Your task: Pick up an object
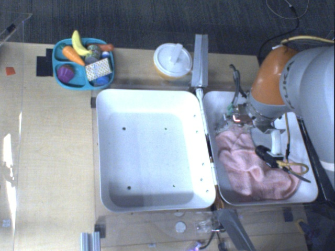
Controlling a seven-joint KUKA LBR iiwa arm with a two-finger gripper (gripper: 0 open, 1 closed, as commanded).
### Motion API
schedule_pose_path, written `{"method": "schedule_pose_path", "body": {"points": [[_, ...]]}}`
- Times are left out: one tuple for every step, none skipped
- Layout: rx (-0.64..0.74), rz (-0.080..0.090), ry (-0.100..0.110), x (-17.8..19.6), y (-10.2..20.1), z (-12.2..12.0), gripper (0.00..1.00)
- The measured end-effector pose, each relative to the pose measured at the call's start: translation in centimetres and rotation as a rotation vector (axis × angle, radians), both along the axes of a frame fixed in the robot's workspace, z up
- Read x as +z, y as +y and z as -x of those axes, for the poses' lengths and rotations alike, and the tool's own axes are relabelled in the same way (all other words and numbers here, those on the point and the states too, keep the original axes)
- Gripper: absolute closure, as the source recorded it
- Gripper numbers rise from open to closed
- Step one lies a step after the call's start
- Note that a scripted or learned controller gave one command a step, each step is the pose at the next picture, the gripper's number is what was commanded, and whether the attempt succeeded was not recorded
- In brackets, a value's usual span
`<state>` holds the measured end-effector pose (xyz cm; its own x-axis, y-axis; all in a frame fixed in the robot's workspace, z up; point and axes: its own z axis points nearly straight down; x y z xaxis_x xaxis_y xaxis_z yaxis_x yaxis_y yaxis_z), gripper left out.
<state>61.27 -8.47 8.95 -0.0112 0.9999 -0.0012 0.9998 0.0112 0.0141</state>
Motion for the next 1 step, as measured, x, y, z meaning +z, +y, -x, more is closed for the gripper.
{"method": "schedule_pose_path", "body": {"points": [[0.077,0.003,0.000,0.03,-3.00,2.83,0.00]]}}
